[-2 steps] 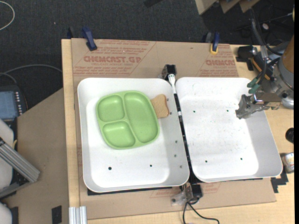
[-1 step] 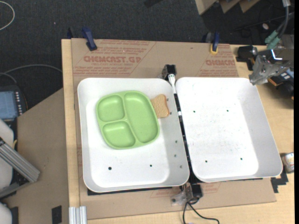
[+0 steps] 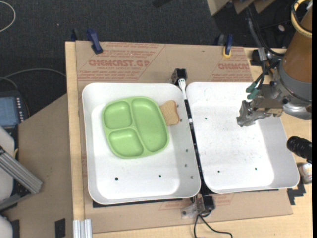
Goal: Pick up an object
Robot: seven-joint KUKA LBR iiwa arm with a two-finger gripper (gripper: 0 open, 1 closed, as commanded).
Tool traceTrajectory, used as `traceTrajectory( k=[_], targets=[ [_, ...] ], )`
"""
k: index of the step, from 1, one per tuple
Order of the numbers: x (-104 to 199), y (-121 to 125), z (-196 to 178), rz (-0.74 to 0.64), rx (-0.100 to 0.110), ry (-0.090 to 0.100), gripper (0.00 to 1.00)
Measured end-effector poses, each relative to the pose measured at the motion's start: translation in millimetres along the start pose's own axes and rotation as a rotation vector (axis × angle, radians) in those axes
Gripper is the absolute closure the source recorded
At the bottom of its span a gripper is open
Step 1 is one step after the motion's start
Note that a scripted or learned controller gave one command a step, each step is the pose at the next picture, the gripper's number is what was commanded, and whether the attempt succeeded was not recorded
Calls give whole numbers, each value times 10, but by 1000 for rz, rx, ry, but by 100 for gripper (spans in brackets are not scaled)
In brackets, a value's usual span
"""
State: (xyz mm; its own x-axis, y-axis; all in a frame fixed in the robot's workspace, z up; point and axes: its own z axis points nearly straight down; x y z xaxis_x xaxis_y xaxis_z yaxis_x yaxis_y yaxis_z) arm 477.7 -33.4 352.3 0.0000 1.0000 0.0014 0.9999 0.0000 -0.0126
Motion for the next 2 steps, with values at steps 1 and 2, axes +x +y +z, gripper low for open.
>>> traceTrajectory(
  k=[1, 2],
  targets=[
    [293, 129, -487, -4, -19, -1, 100],
    [1386, 2, -513, -13, -15, 2, 100]
  ],
)
